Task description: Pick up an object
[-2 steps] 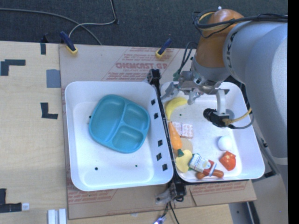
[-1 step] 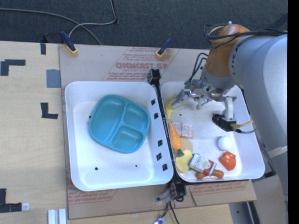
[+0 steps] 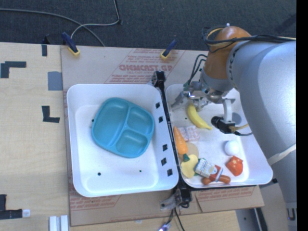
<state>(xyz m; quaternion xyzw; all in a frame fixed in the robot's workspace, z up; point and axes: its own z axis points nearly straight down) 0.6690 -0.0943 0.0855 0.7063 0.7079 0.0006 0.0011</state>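
Observation:
My gripper point(image 3: 194, 97) hangs over the back of the right bin point(image 3: 250, 177), just above the upper end of a yellow banana point(image 3: 198, 118) lying on the bin floor. Nothing shows between its fingers. In front of the banana lie an orange carrot point(image 3: 179, 141), a tan round piece point(image 3: 192, 149), a yellow fruit point(image 3: 188, 165), a small carton point(image 3: 205, 167) and an orange sausage point(image 3: 216, 179). A white egg point(image 3: 232, 147) and a red fruit point(image 3: 234, 165) sit toward the right.
The left bin point(image 3: 79, 177) holds a blue divided plate point(image 3: 123, 127). A black divider point(image 3: 165, 124) runs between the bins. The grey arm point(image 3: 269, 90) covers the right bin's far right side. Two blue-yellow clamps point(image 3: 70, 43) hold the cardboard at the back.

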